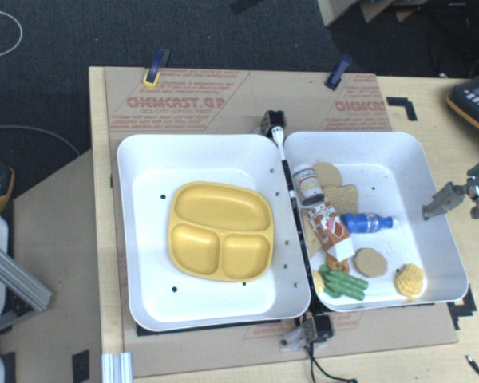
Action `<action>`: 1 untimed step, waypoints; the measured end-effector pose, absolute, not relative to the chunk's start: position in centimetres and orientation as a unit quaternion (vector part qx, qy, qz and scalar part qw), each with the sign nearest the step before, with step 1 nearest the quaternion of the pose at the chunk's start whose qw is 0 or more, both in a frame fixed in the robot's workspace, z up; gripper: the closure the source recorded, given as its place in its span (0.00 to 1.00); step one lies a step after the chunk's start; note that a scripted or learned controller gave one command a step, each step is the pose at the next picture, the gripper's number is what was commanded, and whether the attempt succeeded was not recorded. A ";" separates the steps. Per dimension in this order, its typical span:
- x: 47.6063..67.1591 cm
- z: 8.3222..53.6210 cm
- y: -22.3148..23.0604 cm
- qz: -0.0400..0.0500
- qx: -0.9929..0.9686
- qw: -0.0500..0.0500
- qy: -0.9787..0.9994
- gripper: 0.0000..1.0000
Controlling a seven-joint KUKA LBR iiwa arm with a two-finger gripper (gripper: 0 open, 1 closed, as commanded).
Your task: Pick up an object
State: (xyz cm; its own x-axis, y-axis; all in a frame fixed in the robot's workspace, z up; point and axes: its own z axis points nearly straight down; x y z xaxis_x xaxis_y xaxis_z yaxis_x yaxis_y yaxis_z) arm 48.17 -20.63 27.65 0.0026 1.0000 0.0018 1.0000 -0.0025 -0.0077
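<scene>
view: one fixed overhead camera | facing: down at a slant | coverage: both shallow white plastic bins (136,238) and the cardboard-covered bench (223,98) | range: moderately near

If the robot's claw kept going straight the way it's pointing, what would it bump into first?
Probably the right bin's outer rim. The gripper sits at that edge, pointing left into the bin. If it passes above the rim, the blue bottle looks next in line, though height is hard to judge.

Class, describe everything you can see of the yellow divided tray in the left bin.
The yellow tray looks like smooth, moulded plastic with rounded corners. It has three compartments: one wide section along the far side and two smaller ones nearer the camera. It lies flat and right way up, roughly centred on the floor of the left bin, with nothing seen in it and apart from the walls.
</scene>
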 end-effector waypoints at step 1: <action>48.4 28.1 -20.6 0.000 -0.707 -0.001 -0.707 0.00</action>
